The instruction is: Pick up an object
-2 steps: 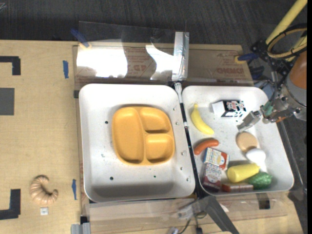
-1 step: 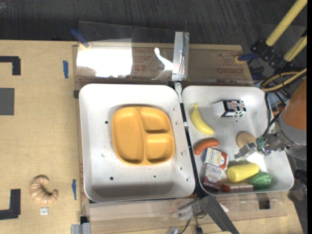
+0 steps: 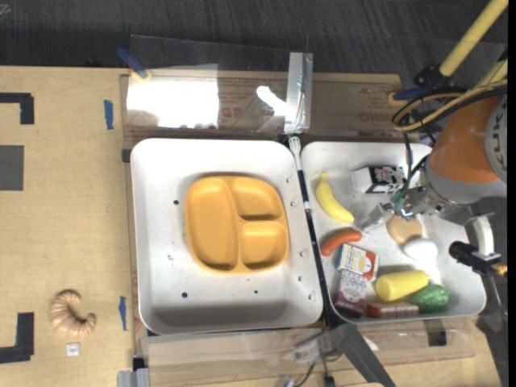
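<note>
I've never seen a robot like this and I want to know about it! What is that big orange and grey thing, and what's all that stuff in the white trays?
That is a robot arm, grey with an orange band. It reaches in from the right. The camera hangs above the bench and looks down at a slant.

On the bench sit two white bins. The left bin holds a yellow plate with three sections. The right bin holds toy food: a banana, a sausage, a small carton, a corn cob and something green.

The arm's gripper is its two-finger hand. It is down among the toys, but I cannot tell whether it is holding one. A croissant lies outside the bins, on the left.
</note>
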`<state>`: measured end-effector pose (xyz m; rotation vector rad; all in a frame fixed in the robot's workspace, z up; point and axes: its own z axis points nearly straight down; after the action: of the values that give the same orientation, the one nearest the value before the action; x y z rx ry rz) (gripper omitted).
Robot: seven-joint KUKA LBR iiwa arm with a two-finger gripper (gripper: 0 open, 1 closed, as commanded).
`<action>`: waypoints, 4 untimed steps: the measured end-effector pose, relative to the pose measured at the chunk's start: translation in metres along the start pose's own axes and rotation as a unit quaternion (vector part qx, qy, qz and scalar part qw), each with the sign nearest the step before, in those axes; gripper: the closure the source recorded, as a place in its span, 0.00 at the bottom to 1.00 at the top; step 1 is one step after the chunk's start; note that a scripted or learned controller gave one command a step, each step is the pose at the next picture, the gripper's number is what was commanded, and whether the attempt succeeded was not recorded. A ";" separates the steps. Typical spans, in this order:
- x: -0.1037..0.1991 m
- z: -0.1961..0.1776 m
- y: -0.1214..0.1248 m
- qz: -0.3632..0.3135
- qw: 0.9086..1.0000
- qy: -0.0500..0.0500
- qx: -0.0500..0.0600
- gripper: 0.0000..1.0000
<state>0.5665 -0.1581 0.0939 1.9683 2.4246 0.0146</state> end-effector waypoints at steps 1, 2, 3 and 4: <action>0.032 -0.032 -0.078 0.052 0.999 0.004 0.010 0.00; 0.003 0.000 -0.017 0.098 0.995 0.000 0.001 0.00; 0.014 -0.002 -0.026 -0.040 0.999 -0.003 -0.001 0.00; 0.120 -0.094 -0.028 -0.119 0.993 0.005 0.006 0.00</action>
<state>0.5130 -0.0463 0.1865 1.6737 2.6530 0.0072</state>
